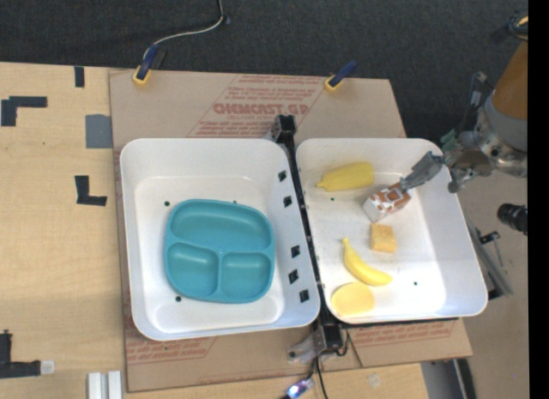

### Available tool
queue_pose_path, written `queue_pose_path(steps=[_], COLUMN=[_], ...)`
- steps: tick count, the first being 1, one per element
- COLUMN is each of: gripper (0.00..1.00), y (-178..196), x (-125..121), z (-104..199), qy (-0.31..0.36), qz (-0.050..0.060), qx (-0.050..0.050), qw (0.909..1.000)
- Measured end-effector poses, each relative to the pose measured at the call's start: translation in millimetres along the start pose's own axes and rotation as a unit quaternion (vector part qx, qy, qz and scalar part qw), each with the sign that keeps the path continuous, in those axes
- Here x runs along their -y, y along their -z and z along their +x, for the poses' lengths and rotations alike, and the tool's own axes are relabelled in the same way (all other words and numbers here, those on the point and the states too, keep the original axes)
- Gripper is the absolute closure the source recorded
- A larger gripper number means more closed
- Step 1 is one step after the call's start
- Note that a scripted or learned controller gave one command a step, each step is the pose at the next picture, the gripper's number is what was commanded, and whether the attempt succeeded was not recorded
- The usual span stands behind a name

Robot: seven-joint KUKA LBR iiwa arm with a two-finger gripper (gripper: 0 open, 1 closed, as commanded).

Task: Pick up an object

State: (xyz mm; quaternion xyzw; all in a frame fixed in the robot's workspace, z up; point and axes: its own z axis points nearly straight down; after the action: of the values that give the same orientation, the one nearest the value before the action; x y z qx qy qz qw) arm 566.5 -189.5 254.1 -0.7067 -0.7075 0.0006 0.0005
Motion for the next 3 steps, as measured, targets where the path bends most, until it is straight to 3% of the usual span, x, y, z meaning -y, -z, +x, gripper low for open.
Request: queue_pose_path(steps=[1, 2, 3], gripper=[0.0, 0.0, 1.0], y=[-145.2, -151.5, -139.0], x=[-61.4, -34.8, -36.4], z=[17.0, 17.8, 18.0], qy=[0.001, 0.001, 0.002], qz=[-0.011, -0.017, -0.02], qx=[0.004, 0.006, 0.007], qw=[0.9999, 0.9998, 0.9998])
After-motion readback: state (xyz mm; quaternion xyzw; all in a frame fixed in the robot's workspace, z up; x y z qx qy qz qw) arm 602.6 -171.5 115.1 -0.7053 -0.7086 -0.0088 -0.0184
